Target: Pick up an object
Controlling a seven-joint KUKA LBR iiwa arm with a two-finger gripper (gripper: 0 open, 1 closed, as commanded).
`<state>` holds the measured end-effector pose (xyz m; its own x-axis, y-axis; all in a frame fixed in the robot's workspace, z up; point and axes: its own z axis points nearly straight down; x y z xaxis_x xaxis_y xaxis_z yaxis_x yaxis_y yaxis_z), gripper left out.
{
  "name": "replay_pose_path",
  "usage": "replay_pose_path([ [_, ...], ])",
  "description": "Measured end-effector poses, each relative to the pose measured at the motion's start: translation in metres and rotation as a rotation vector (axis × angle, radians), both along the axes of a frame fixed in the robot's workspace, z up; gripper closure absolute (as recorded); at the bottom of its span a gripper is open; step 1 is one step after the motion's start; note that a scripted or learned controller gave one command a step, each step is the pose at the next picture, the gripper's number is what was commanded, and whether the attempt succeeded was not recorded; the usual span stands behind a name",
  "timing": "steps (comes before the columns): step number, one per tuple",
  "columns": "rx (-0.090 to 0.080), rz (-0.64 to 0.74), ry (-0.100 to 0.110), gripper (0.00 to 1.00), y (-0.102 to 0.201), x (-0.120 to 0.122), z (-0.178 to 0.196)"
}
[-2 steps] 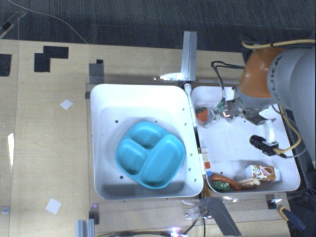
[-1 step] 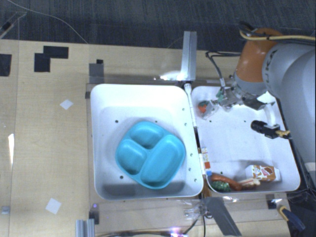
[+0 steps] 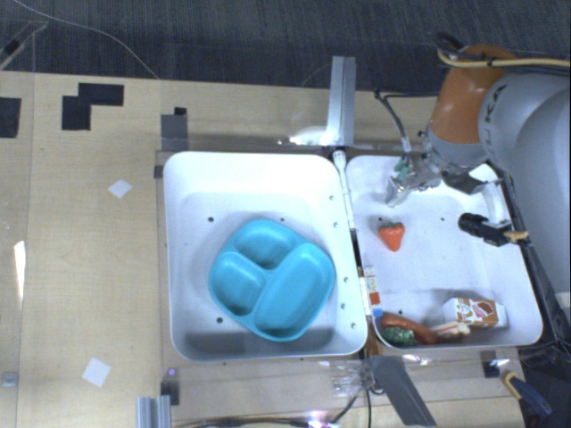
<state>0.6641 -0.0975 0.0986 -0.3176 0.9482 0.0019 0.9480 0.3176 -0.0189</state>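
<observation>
My gripper (image 3: 399, 188) hangs over the far part of the right bin (image 3: 513, 275), below the arm's orange band. Just in front of it a small orange-red toy with a green top, like a strawberry (image 3: 391, 235), lies on the bin floor, apart from the gripper. At the bin's near edge a small white and brown carton (image 3: 474, 312) lies on its side. In the near left corner lie a green piece (image 3: 399, 334) and a reddish, long piece (image 3: 426, 332). I see nothing held by the gripper.
The left bin (image 3: 192, 194) holds a blue divided plate (image 3: 272, 279), near its middle. A metal divider (image 3: 353, 239) runs between the two bins. A metal post (image 3: 342, 101) stands behind them. The grey arm fills the upper right.
</observation>
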Motion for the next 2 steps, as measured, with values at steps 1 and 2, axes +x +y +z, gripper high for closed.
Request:
replay_pose_path([
  [1,0.000,0.001,0.000,0.00,0.000,0.000,0.000],
  [2,0.004,0.074,-0.023,0.00,-0.016,-0.030,0.026],
])
